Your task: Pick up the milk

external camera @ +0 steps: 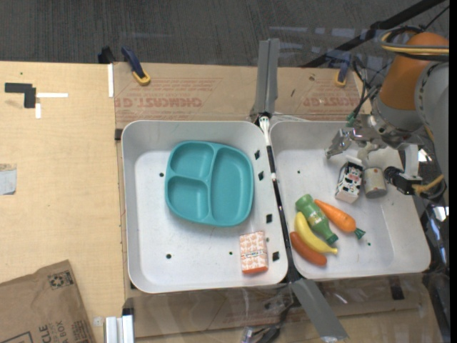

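- The divided plate lies in the left bin.
- A small carton stands in front of the plate, to its right (same bin).
- The milk lies in the right bin, well right of the plate.
- Carrot, bottle, banana and sausage cluster right of the plate, in front of the milk.
- The tool hovers just behind the milk.

Tool hangs low, wrist apparently bent (blurred).

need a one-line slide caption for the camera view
KUKA arm's tool poised over the right bin, just above the milk carton lying beside toy produce; teal plate in left bin.
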`<state>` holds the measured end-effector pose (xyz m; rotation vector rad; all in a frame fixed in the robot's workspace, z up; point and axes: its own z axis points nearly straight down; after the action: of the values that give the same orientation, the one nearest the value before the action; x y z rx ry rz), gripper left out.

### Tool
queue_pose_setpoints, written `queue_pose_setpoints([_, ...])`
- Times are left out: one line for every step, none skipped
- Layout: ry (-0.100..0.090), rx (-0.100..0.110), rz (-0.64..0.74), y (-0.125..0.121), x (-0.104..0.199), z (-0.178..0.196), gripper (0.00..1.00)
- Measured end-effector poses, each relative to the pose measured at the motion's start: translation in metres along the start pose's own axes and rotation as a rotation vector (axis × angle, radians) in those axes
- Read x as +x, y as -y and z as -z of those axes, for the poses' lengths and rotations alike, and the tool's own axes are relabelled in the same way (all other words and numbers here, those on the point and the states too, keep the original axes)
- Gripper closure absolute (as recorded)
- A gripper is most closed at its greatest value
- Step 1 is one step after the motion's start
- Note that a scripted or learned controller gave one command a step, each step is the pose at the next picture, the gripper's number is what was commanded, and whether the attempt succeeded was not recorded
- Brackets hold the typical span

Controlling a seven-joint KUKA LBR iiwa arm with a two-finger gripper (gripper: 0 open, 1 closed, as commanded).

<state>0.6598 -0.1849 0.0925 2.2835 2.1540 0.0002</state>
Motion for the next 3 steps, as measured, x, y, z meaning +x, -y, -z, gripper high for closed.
queue_pose_setpoints([-0.001, 0.003, 0.089, 0.018, -0.006, -0.001, 0.00])
queue_pose_setpoints([0.000, 0.002, 0.088, 0.017, -0.007, 0.008, 1.00])
queue_pose_setpoints([-0.001, 0.003, -0.006, 0.026, -0.012, 0.021, 1.00])
